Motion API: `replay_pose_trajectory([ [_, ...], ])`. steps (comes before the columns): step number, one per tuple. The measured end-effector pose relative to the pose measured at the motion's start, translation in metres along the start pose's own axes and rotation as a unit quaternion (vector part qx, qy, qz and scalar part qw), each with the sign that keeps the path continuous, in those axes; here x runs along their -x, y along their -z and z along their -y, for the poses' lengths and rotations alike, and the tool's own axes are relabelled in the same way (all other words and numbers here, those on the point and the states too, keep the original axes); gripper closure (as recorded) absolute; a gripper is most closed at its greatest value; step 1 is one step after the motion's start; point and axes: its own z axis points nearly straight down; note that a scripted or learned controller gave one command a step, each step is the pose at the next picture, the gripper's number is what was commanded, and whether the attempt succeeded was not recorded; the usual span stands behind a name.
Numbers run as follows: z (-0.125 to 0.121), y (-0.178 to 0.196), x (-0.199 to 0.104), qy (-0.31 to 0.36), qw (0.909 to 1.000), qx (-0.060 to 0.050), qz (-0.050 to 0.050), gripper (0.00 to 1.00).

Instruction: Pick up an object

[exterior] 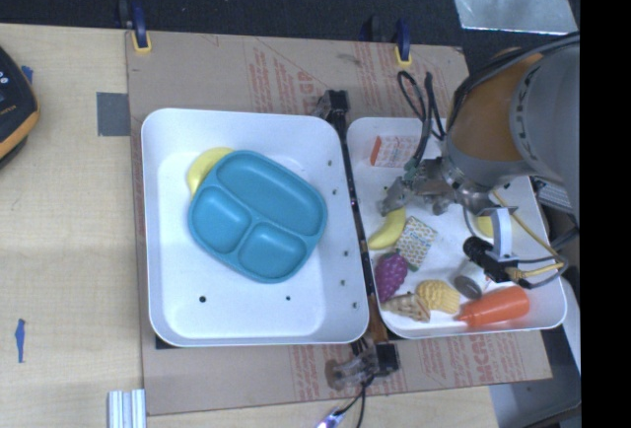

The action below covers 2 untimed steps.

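You have two white bins on the worktop [69, 249]. The left bin [177, 308] holds one blue divided plate [258, 216], lying partly over one yellow item [204, 167] at its upper left.

The right bin [552, 313] carries the pickable things, mostly in its lower half: one banana [386, 232], one patterned packet [415, 241] just right of it, one purple grape bunch [390, 271] below the banana, one yellow corn piece [439, 296], one pale brown item [405, 306] touching it on the left, and one orange carrot [496, 307] at the lower right. One white-and-red card [391, 151] lies in the upper left corner of that bin.

The arm [513, 120] enters from the right and the gripper [426, 187] sits low over the right bin, just above the banana and packet. You cannot tell from here whether it is released or clenched, and nothing is visibly grasped.
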Motion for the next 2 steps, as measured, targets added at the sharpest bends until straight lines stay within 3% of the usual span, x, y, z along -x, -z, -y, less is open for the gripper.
replay_pose_trajectory([
  [1,-0.013,0.000,-0.007,0.001,1.0000,0.000,0.000,0.00],
  [2,-0.013,0.011,-0.006,0.001,1.0000,-0.001,0.000,1.00],
])
